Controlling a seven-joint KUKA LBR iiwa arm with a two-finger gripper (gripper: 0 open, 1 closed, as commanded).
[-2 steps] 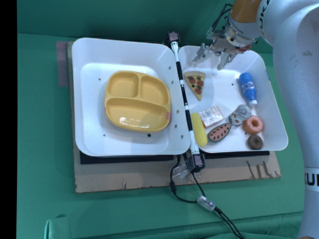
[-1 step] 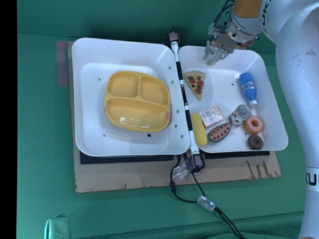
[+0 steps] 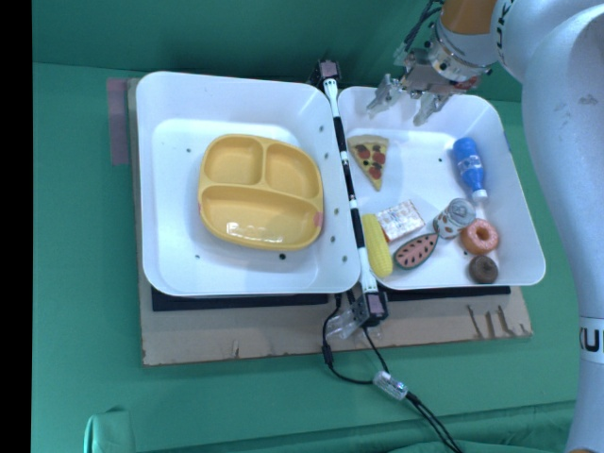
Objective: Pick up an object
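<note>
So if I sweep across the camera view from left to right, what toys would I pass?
Yellow three-compartment plastic plate → triangular pizza slice → square cracker box → blue plastic bottle → brown chocolate donut.

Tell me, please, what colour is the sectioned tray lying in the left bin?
The sectioned tray is yellow, seen plainly in the camera view from above.

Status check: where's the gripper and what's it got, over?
Gripper open, nothing between its fingers, above the right bin's far edge. Pizza slice nearest, toys untouched. Path to it clear. Over.
</note>
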